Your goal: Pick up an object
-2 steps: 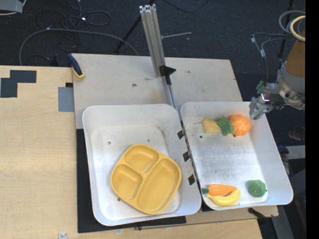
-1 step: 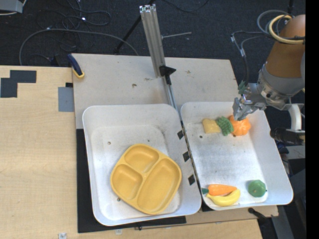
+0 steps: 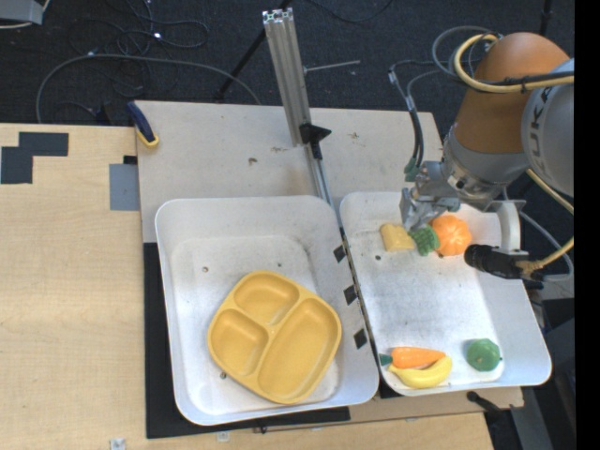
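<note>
My jaws [image 3: 422, 216] are down at the far end of the right bin [image 3: 441, 298], hanging off the grey wrist under the orange band. Can't tell if they're apart or together; the wrist body blocks most of them from this angle. Nothing visibly clamped between them.

Objects right below/beside the jaws, far end of right bin:
- pale yellow piece [image 3: 396, 238], just left of the jaws
- small green broccoli-like piece [image 3: 427, 240], directly under the jaws; contact unclear
- orange fruit [image 3: 453, 234], just right of the green piece, touching it

Near end of the same bin:
- carrot [image 3: 415, 356] lying across a banana [image 3: 424, 373], the two touching, against the near wall
- green round item [image 3: 484, 354] to their right, in the near right corner, apart from them

Left bin [image 3: 187, 251]: yellow divided plate [image 3: 274, 336] with three compartments, sitting in the near half, tilted relative to the bin walls.

Both bins sit side by side on the table [image 3: 216, 148]. An aluminium post [image 3: 289, 73] stands on the far side of the table between them. A black part [image 3: 492, 261] sticks out over the right bin's right edge, near the orange fruit.
</note>
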Available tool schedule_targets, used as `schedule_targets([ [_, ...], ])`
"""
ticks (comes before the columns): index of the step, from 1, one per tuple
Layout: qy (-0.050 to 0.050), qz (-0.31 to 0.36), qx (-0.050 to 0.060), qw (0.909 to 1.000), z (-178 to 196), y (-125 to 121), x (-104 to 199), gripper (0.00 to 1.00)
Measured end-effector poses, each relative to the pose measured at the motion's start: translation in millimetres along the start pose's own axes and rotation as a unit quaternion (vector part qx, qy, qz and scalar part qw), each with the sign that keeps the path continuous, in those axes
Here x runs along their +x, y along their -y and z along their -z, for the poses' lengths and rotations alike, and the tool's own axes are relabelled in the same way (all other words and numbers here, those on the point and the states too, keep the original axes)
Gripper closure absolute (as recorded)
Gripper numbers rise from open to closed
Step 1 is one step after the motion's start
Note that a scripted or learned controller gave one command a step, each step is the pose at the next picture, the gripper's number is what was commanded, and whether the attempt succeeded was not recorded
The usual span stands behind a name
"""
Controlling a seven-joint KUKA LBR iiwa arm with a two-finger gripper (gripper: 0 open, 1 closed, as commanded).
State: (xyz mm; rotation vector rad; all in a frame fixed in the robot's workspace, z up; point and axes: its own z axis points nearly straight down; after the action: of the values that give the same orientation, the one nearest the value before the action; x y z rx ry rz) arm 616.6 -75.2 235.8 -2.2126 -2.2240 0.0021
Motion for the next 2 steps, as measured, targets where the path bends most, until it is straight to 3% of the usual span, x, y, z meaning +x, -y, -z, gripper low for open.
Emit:
schedule_targets([
  [2, 0.001, 0.000, -0.001, 1.0000, -18, -17, 108, 1.00],
])
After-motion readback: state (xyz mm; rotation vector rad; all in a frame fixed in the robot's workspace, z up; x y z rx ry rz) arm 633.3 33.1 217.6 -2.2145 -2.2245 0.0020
